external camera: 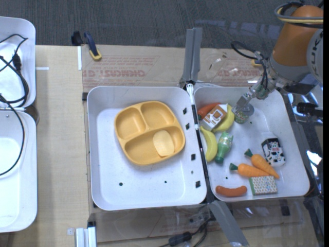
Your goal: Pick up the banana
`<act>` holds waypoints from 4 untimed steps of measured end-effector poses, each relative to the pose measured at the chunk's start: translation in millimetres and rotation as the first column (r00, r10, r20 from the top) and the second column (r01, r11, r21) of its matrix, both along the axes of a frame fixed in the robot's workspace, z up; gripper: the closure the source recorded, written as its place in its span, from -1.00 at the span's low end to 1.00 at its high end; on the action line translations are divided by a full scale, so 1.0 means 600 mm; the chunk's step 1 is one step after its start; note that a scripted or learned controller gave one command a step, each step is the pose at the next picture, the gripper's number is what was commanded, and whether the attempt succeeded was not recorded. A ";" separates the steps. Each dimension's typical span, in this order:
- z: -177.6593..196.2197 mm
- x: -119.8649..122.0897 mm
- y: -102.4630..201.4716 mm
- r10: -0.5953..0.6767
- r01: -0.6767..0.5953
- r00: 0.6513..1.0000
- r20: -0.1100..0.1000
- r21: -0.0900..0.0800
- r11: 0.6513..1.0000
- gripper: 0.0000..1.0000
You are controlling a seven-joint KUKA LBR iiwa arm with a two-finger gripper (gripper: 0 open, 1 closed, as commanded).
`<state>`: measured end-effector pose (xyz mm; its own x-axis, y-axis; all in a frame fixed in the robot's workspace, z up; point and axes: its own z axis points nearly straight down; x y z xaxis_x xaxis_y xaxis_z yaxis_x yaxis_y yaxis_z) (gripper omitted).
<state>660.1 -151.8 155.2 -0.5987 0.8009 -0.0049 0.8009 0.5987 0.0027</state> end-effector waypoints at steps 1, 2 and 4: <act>-0.071 0.004 0.062 0.109 -0.109 0.994 0.006 -0.007 0.994 -1.00; -0.052 0.008 0.067 0.110 -0.110 0.994 0.014 -0.003 0.994 1.00; 0.156 -0.021 0.120 0.073 -0.073 0.997 -0.003 0.001 0.997 -1.00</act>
<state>647.4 -79.8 248.6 -0.6554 0.7553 -0.0023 0.7553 0.6554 0.0007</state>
